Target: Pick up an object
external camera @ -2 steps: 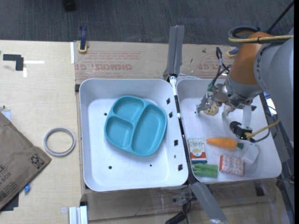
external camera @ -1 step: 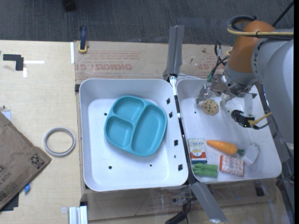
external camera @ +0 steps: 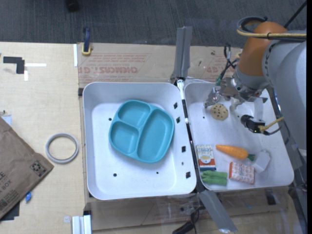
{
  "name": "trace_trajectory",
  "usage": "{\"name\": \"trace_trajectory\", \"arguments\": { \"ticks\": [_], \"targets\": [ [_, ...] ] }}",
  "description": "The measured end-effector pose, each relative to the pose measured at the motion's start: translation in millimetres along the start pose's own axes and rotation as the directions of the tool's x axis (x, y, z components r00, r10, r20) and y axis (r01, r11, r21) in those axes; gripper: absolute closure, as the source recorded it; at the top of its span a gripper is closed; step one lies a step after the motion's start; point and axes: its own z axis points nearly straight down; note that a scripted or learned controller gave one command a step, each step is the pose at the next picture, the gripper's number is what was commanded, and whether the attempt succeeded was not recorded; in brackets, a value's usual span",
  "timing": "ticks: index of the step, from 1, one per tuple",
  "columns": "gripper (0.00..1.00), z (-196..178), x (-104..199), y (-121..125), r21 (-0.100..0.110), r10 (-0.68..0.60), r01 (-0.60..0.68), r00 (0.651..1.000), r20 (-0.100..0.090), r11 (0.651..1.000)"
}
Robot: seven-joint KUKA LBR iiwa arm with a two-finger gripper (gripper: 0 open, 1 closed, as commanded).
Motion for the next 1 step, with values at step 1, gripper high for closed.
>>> {"name": "trace_trajectory", "arguments": {
  "ticks": [1],
  "targets": [
    [0.0, -0.1, -0.5, 0.1, 0.0, 0.017, -0.017, 1.0, 0.0, 1.0]
  ]
}}
